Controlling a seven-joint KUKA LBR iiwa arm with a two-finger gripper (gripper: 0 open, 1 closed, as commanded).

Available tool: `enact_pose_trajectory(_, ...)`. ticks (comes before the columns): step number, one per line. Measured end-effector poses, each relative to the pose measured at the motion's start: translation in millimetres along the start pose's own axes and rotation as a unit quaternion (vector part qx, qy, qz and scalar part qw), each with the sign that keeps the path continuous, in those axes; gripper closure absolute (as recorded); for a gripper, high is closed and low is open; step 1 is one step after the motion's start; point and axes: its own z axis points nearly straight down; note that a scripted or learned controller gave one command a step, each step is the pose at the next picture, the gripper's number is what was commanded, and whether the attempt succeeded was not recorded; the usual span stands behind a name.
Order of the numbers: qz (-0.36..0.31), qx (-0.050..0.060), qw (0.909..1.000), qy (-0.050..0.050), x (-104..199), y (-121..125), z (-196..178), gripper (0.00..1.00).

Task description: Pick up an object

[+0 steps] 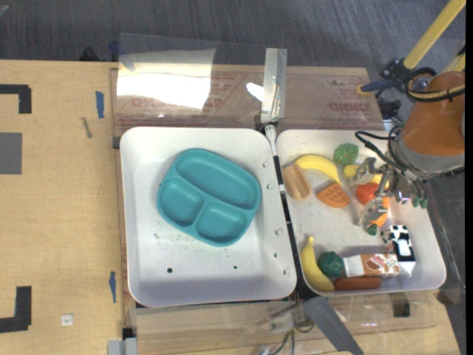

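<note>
Light wood bench [52,220] carried two shallow white bins side by side, touching at the middle: left bin [144,272] and right bin [436,268]. Clear plastic sheet [166,87] lay on the bench behind the left bin. Black tape marks [18,98] sat near the bench's left edge.

A pale wooden counter [59,198] spreads far to the left of the pincer [380,191], marked with black brackets and bits of blue tape. Grey carpet floor [222,6] lies beyond it. Glare whitens a clear plastic sheet [166,87].
</note>
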Motion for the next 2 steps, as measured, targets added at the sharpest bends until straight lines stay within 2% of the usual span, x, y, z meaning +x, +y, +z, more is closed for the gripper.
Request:
enact_pose_trajectory(1,0.066,-0.003,0.9978,-0.001,0,86,-1,0.0)
enact_pose_trajectory(2,0.073,-0.001,0.9973,-0.001,-51,70,-19,0.0)
